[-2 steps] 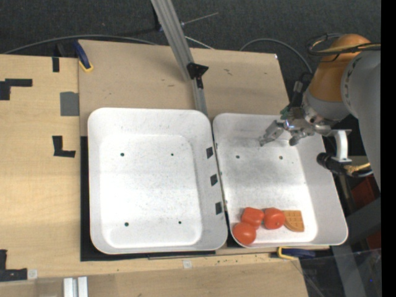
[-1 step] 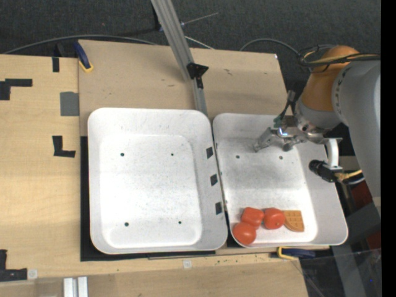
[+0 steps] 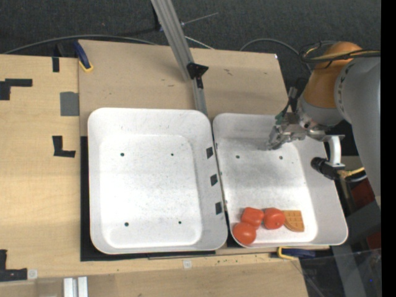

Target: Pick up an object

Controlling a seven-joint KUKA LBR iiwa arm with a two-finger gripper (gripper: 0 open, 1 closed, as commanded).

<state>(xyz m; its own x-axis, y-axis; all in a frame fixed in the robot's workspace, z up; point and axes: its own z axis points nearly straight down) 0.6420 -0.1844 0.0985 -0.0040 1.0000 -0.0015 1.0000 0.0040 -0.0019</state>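
Observation:
Three red tomato-like objects (image 3: 256, 221) lie clustered at the near edge of the right bin (image 3: 260, 172), with an orange waffle-textured piece (image 3: 294, 220) just to their right. My gripper (image 3: 276, 140) hangs over the far right part of that bin, well away from the objects at the near edge. Nothing shows between its fingers.
The left bin (image 3: 148, 178) lies beside the right one, black clips along their shared edge. A grey metal pole (image 3: 179, 42) slants up from behind the bins. The arm's grey body and orange band (image 3: 328, 73) fill the right side. Wooden bench surrounds the bins.

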